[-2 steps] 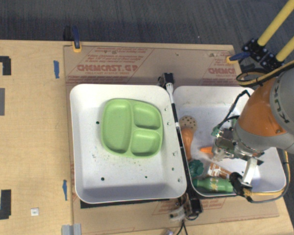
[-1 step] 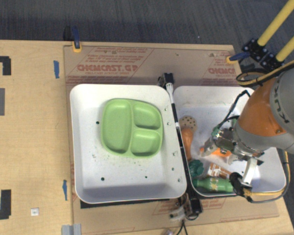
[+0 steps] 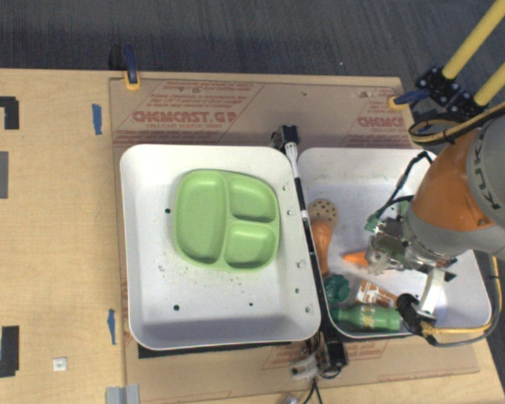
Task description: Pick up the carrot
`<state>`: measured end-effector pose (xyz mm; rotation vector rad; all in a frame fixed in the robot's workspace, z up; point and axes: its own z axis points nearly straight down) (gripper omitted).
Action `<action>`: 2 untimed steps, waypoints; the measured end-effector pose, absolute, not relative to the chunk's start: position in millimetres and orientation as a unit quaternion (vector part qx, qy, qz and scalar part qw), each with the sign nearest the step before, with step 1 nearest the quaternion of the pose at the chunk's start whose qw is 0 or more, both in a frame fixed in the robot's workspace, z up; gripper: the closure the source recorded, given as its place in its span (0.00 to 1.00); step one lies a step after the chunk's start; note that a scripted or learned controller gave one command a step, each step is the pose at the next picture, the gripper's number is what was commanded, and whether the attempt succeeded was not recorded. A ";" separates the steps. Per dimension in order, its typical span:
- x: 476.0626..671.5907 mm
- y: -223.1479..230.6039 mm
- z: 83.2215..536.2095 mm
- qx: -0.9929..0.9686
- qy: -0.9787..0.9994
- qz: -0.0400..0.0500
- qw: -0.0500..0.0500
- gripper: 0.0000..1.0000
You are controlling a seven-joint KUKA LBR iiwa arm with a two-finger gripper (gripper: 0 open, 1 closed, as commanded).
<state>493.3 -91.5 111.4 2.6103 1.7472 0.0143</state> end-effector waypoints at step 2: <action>480.6 -50.0 184.4 0.927 0.374 0.000 -0.001 1.00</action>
